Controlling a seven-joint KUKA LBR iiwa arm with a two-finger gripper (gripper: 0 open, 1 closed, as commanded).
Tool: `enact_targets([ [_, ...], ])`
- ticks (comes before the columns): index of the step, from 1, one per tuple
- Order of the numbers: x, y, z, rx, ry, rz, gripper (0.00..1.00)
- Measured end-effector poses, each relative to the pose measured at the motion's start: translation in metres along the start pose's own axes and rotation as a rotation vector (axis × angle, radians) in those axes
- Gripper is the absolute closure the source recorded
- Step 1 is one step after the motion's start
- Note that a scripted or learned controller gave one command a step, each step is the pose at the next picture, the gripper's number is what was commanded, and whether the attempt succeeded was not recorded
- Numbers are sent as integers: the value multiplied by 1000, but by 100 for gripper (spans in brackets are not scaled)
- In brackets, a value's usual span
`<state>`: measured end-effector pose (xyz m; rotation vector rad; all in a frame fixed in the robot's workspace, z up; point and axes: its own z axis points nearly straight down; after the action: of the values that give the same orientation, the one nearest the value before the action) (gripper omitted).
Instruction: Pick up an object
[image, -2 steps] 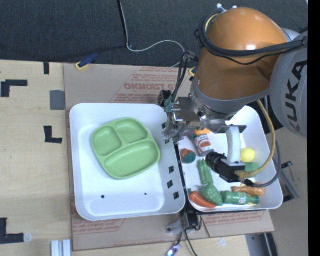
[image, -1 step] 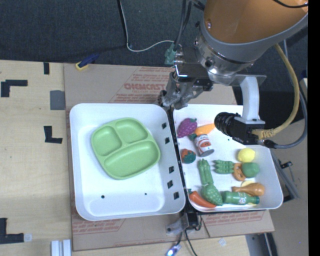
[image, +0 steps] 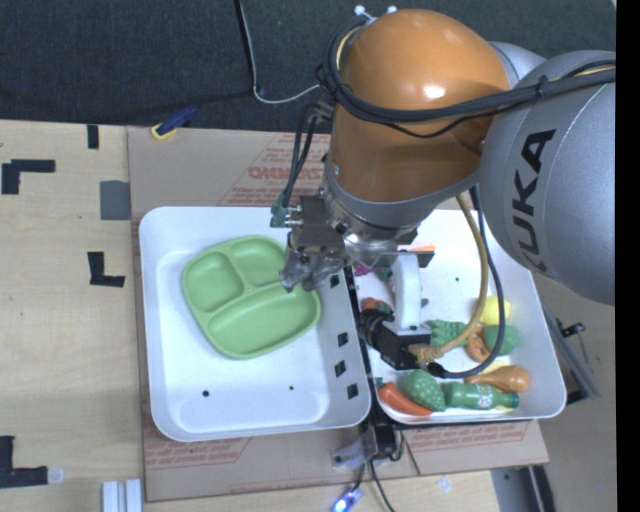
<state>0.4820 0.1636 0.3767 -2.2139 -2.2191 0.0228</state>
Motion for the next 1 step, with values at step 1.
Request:
enact_targets([
  [1,-70,1,113,0,-1,9,100],
])
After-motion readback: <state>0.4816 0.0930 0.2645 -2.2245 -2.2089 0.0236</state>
